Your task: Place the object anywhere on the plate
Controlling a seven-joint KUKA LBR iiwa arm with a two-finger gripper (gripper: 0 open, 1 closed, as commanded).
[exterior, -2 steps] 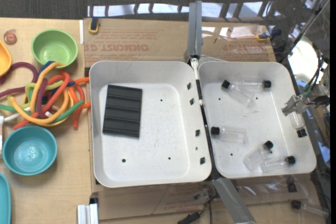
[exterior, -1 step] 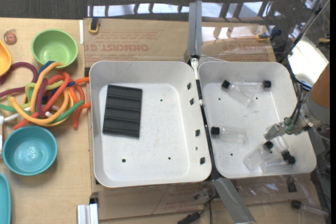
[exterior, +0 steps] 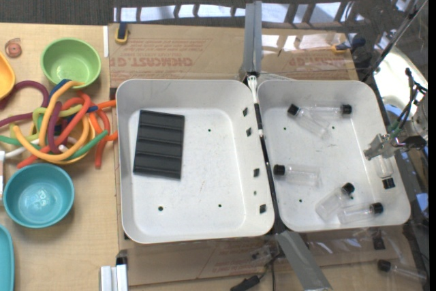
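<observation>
You see two shallow white bins side by side. In the left bin [exterior: 129, 146] a flat black ribbed rectangular plate [exterior: 159, 144] lies near the left wall. In the right bin [exterior: 327, 88] lie several clear plastic vials with black caps [exterior: 315, 118], well apart from the plate. The gripper [exterior: 381, 146] is at the right bin's right rim; you cannot tell its opening.

My way is widest over the bare middle and right of the left bin [exterior: 129, 146], past the black plate [exterior: 159, 144] at its left, while in the right bin [exterior: 368, 95] scattered clear vials [exterior: 317, 116] crowd the upper, left and lower-right floor.
</observation>
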